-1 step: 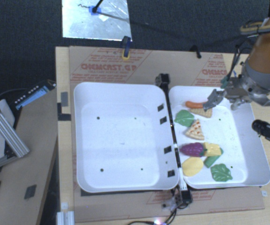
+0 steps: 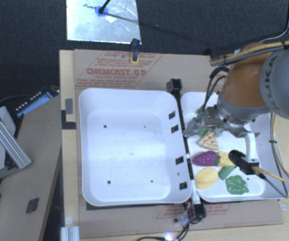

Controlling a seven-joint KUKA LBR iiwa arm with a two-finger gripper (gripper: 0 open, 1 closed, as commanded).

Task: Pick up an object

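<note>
Camera view, pizza slice (image 2: 209, 141) tip pointing upper left, under gripper (image 2: 204, 122)

Arm (image 2: 280, 79) cut off by the right edge, its bulk hiding the far part of the right bin (image 2: 272, 190) and whatever lies under it. Gripper (image 2: 204, 124) mostly buried beneath the wrist, too little showing to read. Green piece (image 2: 200, 130) half covered beside the pizza slice (image 2: 209, 141), shape unclear; left tabletop (image 2: 24, 185) clipped by frame edge.
</note>
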